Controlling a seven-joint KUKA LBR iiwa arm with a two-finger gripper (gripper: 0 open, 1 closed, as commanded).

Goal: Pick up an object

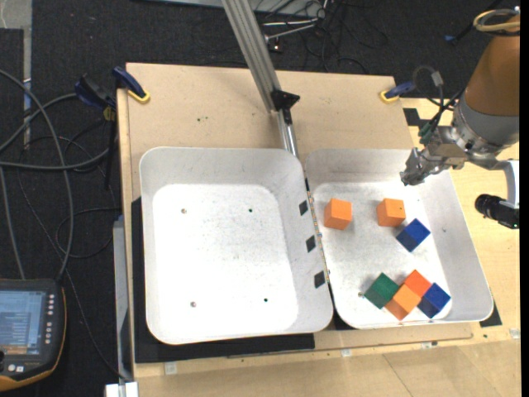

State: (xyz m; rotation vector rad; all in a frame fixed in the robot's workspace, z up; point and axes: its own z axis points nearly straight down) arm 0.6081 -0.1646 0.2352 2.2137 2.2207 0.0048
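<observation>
Gripper [416, 172] hangs over right bin [463, 246], far edge, nothing in my grasp; opening I cannot tell. Nearest orange cube [391, 212] lies just below it, apart from blue cube [412, 234]. Looks light, rigid, smooth-faced; I'd pinch opposite flat sides.

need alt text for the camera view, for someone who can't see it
A grey robot arm with an orange band reaches in from the right, its tool hovering over the far edge of the right white bin. That bin holds two orange cubes, a blue cube and a tight cluster of green, orange and blue blocks; a second white bin sits beside it.
</observation>
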